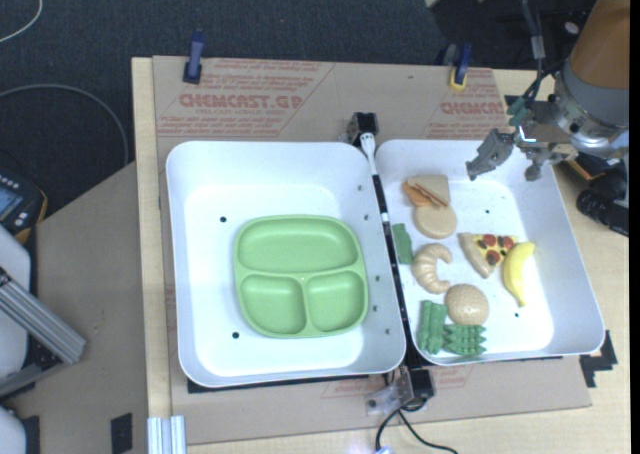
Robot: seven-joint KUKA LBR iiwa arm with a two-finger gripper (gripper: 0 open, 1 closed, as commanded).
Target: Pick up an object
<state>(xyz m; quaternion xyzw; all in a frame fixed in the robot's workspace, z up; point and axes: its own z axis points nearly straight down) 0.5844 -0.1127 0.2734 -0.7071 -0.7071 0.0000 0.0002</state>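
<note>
My gripper hangs over the far part of the right bin, its two grey fingers spread apart with nothing between them. Below and to its left in that bin lie a hot dog, a round cookie, a croissant, a pizza slice, a banana, a bread roll, a green strip and green beans. The gripper is apart from all of them.
The left bin holds a green divided plate. Two clamps, a blue one and a second one, sit on the cardboard's far edge. A black divider runs between the bins. The arm's grey body stands at the right.
</note>
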